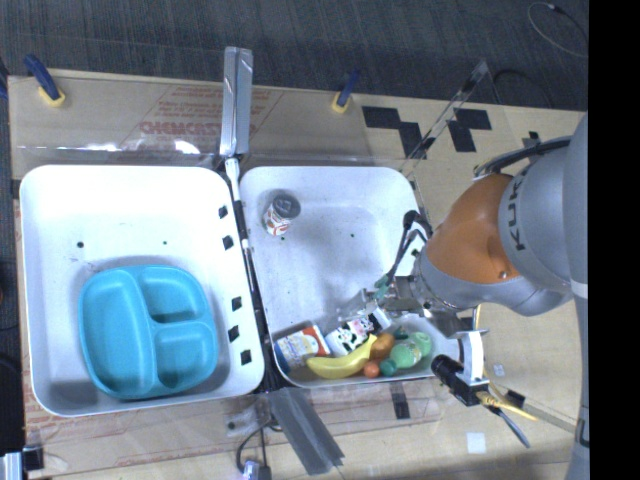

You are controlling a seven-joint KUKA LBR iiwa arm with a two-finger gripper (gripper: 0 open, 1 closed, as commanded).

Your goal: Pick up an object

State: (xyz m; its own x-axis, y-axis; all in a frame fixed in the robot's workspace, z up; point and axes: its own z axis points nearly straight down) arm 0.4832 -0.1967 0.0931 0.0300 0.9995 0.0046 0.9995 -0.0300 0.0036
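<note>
The right bin (330,193) holds a small can (281,215) lying near its far left corner. Along its near wall sit a yellow banana (342,362), a small carton (300,345), a black-and-white toy (352,335), an orange piece (383,347) and a green toy (408,351). My gripper (382,302) hangs low over this pile, just above the black-and-white toy, with the orange wrist band (470,243) to its right. The arm hides the fingers.
The left bin (60,198) holds a blue divided tray (150,328). A metal divider (236,98) stands between the bins at the back. Blue clamps (45,80) sit on the bench's far edge.
</note>
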